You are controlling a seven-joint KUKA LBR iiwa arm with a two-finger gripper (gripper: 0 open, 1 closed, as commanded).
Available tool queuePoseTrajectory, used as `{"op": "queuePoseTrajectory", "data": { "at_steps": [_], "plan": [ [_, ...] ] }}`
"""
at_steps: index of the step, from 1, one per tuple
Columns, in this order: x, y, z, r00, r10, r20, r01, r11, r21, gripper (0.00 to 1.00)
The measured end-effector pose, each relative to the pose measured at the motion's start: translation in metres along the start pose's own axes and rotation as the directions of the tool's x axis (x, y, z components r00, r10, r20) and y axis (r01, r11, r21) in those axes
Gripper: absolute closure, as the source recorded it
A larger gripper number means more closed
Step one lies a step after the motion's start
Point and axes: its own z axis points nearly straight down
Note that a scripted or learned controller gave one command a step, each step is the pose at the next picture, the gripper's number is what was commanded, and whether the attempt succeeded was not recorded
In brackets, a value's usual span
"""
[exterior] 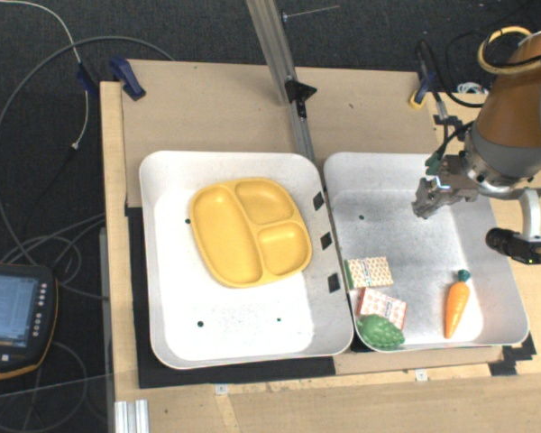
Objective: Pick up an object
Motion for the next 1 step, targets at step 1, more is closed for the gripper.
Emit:
{"op": "queuePoseTrajectory", "data": {
  "at_steps": [1],
  "plan": [
    [0.0007,-0.0014,-0.0646,1.000,-0.001,0.001,0.001,1.000,-0.003,1.00]
  ]
}}
